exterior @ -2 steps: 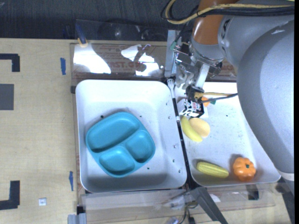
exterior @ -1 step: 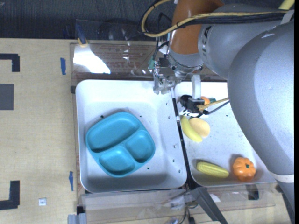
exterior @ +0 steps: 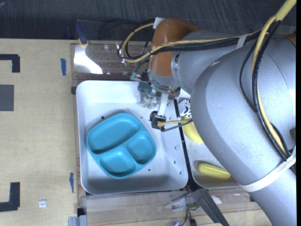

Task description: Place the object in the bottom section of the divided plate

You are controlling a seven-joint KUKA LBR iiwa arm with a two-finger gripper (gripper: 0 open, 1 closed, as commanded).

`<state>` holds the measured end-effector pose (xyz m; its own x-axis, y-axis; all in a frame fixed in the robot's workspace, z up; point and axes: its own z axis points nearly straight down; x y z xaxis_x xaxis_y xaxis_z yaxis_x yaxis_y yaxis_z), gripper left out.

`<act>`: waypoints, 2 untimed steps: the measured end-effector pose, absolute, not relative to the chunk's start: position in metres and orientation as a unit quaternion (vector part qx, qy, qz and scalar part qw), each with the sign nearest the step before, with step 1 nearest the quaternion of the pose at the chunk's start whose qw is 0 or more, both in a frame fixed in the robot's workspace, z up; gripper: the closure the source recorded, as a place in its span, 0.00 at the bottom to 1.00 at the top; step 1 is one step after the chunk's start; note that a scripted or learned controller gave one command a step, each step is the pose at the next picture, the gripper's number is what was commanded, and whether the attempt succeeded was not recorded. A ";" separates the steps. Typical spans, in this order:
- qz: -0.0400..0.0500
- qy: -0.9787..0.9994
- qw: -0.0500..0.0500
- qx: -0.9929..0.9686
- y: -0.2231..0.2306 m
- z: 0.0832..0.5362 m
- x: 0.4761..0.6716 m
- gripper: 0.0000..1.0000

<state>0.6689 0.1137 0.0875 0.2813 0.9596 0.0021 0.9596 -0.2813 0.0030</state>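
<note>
The grey arm (exterior: 235, 102) comes in from the table's (exterior: 37, 126) right edge and covers most of the right bin (exterior: 193, 154), its thick last link running up and left to the orange band (exterior: 170, 34) near the far edge of the bins. From there the wrist bends down, so the gripper (exterior: 153, 100) hangs over the far right corner of the left bin (exterior: 101, 95), close to the wall between the two bins. I cannot tell whether it is clenched or released, and I cannot make out anything in its grasp. The blue plate (exterior: 121, 144) lies slantwise in the middle of the left bin, apart from the gripper, with its large section toward the far left. A yellow object (exterior: 212, 170) lies in the right bin near its near edge, just beside the arm. A second yellow piece (exterior: 192, 132) lies beyond it, partly hidden by the arm.
</note>
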 end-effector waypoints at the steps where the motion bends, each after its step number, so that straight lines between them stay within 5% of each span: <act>1: 0.004 0.379 0.000 0.925 0.169 0.088 0.667 1.00; 2: 0.004 0.383 0.001 0.924 0.171 0.097 0.667 1.00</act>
<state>0.6674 0.1709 0.0969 0.7072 0.7070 0.0061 0.7070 -0.7072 0.0037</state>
